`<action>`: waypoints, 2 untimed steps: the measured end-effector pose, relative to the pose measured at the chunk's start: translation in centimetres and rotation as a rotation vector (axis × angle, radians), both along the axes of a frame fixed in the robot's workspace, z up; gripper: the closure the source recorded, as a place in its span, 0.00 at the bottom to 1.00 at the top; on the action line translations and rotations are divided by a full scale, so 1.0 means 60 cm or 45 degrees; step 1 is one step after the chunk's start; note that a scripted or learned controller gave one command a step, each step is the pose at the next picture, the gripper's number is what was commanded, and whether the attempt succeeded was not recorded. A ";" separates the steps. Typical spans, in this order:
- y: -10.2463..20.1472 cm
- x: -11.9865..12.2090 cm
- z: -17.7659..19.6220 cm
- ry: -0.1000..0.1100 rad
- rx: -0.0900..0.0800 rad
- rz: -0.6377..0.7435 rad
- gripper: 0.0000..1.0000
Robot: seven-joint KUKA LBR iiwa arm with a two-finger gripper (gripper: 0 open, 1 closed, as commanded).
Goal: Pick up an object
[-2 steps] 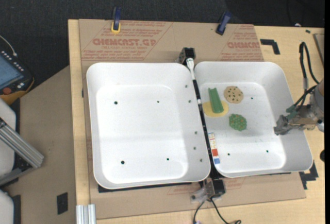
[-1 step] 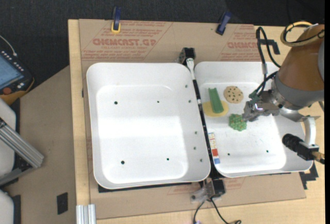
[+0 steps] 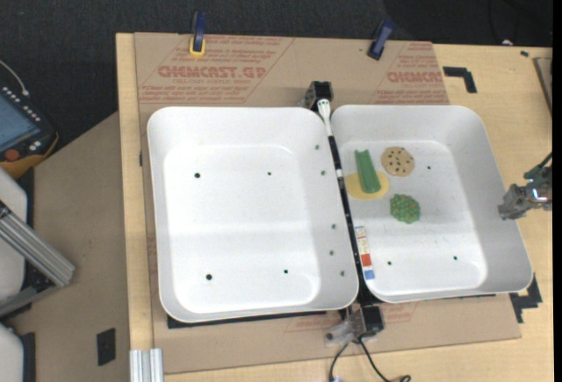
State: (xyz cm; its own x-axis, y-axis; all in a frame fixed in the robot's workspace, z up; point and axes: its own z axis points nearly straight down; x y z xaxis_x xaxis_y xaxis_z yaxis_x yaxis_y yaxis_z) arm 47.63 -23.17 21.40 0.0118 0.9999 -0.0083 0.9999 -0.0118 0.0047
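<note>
Nearest the camera, a cable [image 3: 351, 358] trailed off the front edge of the bench [image 3: 132, 196], just below the seam where the two white bins met. The left bin [image 3: 237, 284] lay beside the right bin [image 3: 439, 279], the two touching along a dark strip that carried a small red and blue label [image 3: 364, 259].

In the right bin, toward its left half, sat three small things close together: a green bumpy piece [image 3: 405, 208] nearest, a green stick [image 3: 367, 169] lying across a yellow piece [image 3: 359, 186] just beyond it, and a round brown cookie [image 3: 398, 162] farthest back, apart from the stick.

At the right edge of the view, the hand [image 3: 527, 198] hovered at the right bin's outer rim, well apart from the objects; whether its fingers were spread or closed could not be told, and nothing showed between them.

Farther back, two blue clamps [image 3: 198, 31] [image 3: 381, 39] gripped the brown board's [image 3: 290, 68] far edge.
</note>
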 end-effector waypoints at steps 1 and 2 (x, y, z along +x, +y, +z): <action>0.125 0.070 -0.022 0.002 0.009 0.021 1.00; 0.005 0.000 -0.036 0.010 0.010 0.005 1.00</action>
